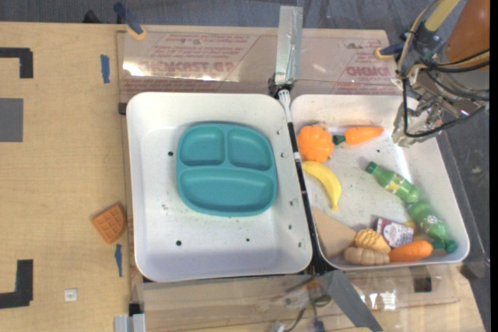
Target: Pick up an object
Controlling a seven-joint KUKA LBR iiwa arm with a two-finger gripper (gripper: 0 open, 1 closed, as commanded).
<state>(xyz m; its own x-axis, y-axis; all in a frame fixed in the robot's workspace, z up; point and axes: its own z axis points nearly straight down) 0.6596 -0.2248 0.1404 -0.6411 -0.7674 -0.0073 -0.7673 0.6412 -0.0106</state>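
While the gripper (408, 130) hangs over the right bin's (455, 202) far right rim with nothing visibly held — whether it is apart or together I cannot tell — the pick looks barely begun, the carrot (362, 135) lying near it.

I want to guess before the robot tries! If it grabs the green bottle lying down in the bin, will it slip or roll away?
The green bottle lies on its side on the right bin's flat floor, so a nudge would probably roll it. Its rounded, glossy-looking body may slip between fingers. It looks like a light plastic toy, likely stiff.
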